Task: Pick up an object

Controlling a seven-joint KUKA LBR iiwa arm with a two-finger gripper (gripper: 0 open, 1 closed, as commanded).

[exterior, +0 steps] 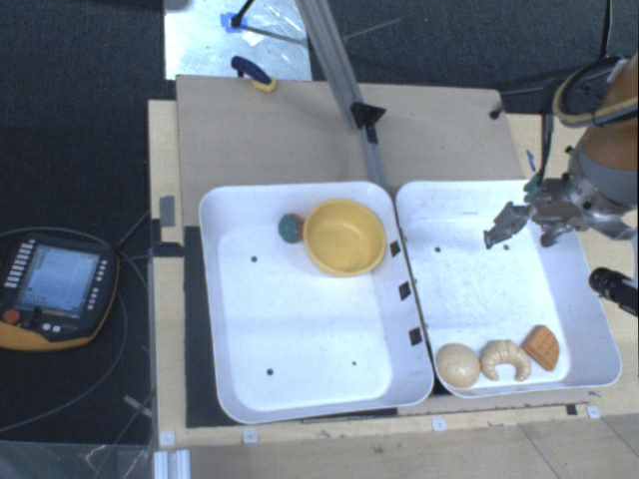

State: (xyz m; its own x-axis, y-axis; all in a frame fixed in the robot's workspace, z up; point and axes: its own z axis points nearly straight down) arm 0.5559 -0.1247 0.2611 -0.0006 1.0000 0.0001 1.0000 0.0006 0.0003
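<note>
Camera view, left bin (300, 367) with yellow bowl (344, 238), right bin (479, 287) with what looks like pastries (505, 358).

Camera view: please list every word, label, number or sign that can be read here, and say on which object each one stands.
No text can be read.
Handheld control pendant: its lit screen shows lines and its buttons show marks, all too small and blurred to read.
Yellow bowl, the two white bins, the food items and the gripper: no writing visible on them.
</note>
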